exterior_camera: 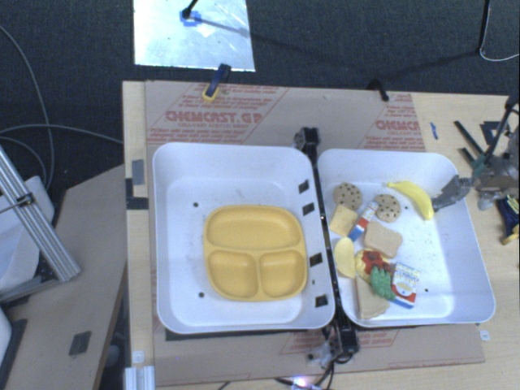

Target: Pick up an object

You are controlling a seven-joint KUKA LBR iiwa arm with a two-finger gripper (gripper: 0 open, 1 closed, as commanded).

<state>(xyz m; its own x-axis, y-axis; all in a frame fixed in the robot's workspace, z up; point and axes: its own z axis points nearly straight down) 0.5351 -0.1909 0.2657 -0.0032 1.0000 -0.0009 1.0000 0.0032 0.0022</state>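
Camera view, looking down at a slant on the bench.

Left bin (175,242): shallow, white. Holds one yellow divided tray (256,251), three compartments, lying flat near the bin's centre.

Right bin (463,275): shallow, white, set just beside the left bin. Contents clustered in its 9 o'clock half:
- banana (413,197), yellow, toward 12 o'clock, lying apart from the other items and nearest the gripper;
- two chocolate-chip cookies, one (348,195) at about 10 o'clock, the other (388,208) just toward 3 o'clock of it;
- cheese wedge (343,220), pale yellow, directly below the first cookie;
- small tube-like item (363,220), red, white and blue, between the cheese and the second cookie;
- bread slice (383,240), tan, near the bin's middle;
- yellow round piece (345,257) at 9 o'clock;
- red item (374,261) and green leafy piece (381,283), touching, toward 7 o'clock;
- small printed carton (405,284) just beside the green piece;
- second tan slice (370,303) at 7 o'clock, partly under the green piece.

Gripper (449,192): grey, at the right bin's 2 o'clock rim, just beside the banana's outer tip. Nothing is seen held; whether it stands wide or narrow cannot be told from this angle.
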